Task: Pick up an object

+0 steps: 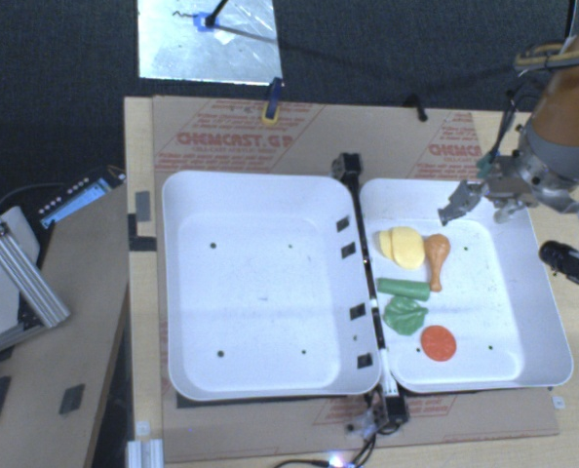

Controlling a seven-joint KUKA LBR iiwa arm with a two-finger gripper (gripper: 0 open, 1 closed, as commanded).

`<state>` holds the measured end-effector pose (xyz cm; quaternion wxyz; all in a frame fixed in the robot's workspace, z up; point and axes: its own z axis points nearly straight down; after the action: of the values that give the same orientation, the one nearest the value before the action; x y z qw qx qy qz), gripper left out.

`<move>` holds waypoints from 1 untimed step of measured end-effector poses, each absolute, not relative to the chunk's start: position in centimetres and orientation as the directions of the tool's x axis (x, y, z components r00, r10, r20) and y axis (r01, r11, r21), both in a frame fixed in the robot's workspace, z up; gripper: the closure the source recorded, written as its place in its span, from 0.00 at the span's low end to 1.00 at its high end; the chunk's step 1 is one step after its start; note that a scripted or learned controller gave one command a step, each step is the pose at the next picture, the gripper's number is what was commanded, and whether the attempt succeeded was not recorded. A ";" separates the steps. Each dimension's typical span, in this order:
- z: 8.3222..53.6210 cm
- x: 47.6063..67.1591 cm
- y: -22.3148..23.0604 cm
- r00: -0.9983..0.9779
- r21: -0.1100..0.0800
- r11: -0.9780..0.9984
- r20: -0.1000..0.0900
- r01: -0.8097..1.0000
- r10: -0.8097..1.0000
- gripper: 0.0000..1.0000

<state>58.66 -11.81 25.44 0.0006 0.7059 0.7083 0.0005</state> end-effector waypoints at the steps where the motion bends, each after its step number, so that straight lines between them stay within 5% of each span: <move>1: 8.6 51.2 -9.6 -0.001 -0.006 0.001 0.002 1.000 1.000 0.00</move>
<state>51.15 -9.57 8.58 -0.0029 0.7068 0.7074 -0.0014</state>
